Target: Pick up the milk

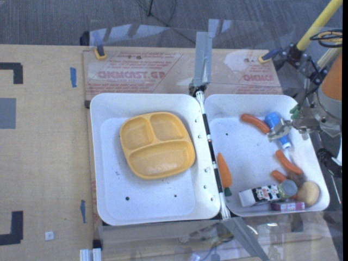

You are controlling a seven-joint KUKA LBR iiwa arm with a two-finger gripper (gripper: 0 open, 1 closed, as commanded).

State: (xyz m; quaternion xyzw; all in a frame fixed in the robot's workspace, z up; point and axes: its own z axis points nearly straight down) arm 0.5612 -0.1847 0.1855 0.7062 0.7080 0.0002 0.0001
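Arm: the grey arm with the orange band comes in from the right, above the far right part of the right bin.
Gripper: the gripper is low over the right bin, just beside a blue bottle. I cannot tell how far it is open, and I cannot tell if it has hold of something.
Milk: the milk carton lies on its side near the near wall of the right bin, white with black marks. It is well apart from the gripper.
Next to the milk: a grey round thing touches its right end, a potato is more to the right, and a small pink box lies at the near edge.
Other things in right bin: one sausage at the far side, one sausage at the right, and a carrot along the left wall.
Left bin: the left bin bears a yellow plate with three compartments, placed a little to the far side.
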